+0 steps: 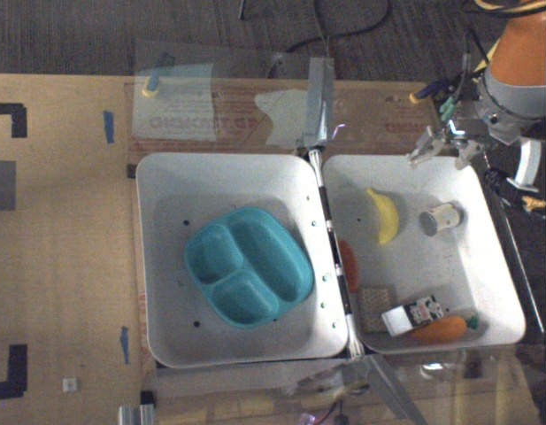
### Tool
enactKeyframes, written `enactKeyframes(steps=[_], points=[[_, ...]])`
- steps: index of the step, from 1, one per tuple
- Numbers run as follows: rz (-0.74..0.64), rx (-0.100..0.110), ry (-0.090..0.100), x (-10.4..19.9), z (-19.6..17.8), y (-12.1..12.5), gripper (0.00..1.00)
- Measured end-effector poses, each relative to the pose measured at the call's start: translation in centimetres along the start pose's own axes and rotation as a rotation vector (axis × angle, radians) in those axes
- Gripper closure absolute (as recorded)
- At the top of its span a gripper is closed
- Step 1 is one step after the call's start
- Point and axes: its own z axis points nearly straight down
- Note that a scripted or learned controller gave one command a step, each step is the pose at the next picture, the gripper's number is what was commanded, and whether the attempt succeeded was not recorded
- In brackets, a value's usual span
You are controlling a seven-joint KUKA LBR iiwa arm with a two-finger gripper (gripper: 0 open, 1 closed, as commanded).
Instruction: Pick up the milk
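End effector [447, 145]: fingers spread apart, holding nothing, over the right bin's [494, 237] far rim.
Milk [415, 314]: lying near the bin's front, touching the carrot [442, 328].

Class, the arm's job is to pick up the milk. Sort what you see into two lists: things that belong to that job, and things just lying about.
Belongs to the job:
milk carton, lying in the right bin
pincer, above that bin's far edge

Just lying about:
banana
grey can
carrot
sponge
teal divided plate in the left bin
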Motion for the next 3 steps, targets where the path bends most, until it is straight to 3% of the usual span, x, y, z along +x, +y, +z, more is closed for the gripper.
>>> enactKeyframes(steps=[1,2,3], points=[[-0.049,-0.004,-0.003,-5.3,-16.0,-4.9,0.00],[-0.032,0.000,-0.001,-6.3,-5.4,-11.0,0.00],[-0.005,-0.006,0.006,-5.6,12.7,-5.4,0.00]])
